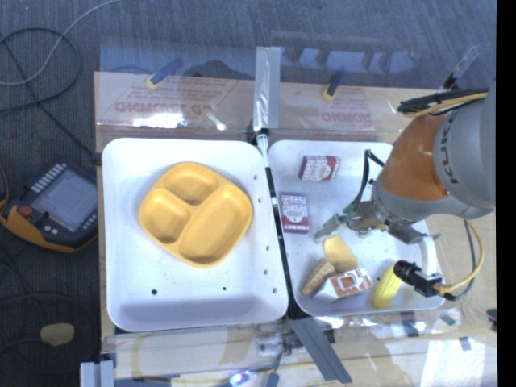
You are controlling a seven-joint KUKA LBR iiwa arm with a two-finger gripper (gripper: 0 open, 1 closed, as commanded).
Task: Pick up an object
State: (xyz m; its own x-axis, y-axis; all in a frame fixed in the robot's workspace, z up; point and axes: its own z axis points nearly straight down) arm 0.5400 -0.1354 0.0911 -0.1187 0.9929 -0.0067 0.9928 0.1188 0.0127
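Nothing is yet lifted: gripper [329, 230], finger state apparently indiscernible, is poised just above yellow wedge [340, 254]; grasp and lift remain.

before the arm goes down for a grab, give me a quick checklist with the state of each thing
1. Gripper is inside the right white bin: ok.
2. Gripper is above a target: ok, it hangs just over the yellow cheese-like wedge.
3. Something is between the fingers: not ok, nothing seen there.
4. Finger opening: cannot tell.
5. Space around the wedge: not ok, the tan bread-like roll and the small orange and white box crowd it.
6. Yellow divided plate is out of the way in the left white bin: ok.
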